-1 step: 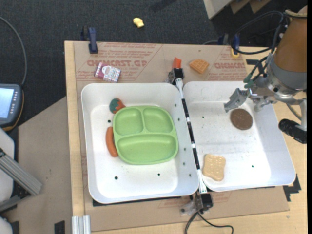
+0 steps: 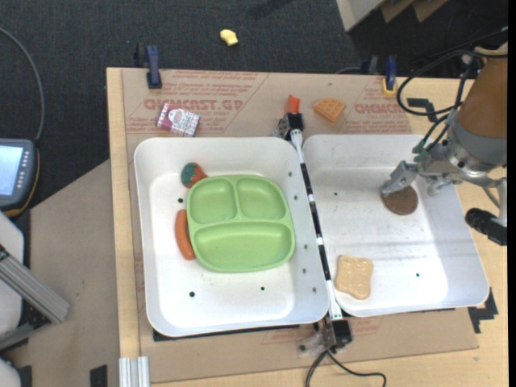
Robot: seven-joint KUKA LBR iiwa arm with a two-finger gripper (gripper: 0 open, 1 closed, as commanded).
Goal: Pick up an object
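Observation:
In the right bin (image 2: 451, 289) a brown round disc (image 2: 402, 204) lies near the back middle, and a tan slice of toast (image 2: 353, 276) lies at the front left corner. My gripper (image 2: 415, 185) hangs over the brown disc's back edge with its fingers spread open; nothing is between them. The left finger (image 2: 393, 184) overlaps the disc's top edge. The left bin (image 2: 157, 297) holds a green divided plate (image 2: 239, 222), an orange sausage-shaped piece (image 2: 185, 235) along the plate's left side, and a small green and red piece (image 2: 192, 173) at its back left corner.
On the cardboard behind the bins lie a pink packet (image 2: 177, 119) and an orange waffle square (image 2: 329, 109). An orange-tipped clamp (image 2: 292, 113) sits at the divider's back end. Blue clamps (image 2: 151, 63) hold the board's back edge.

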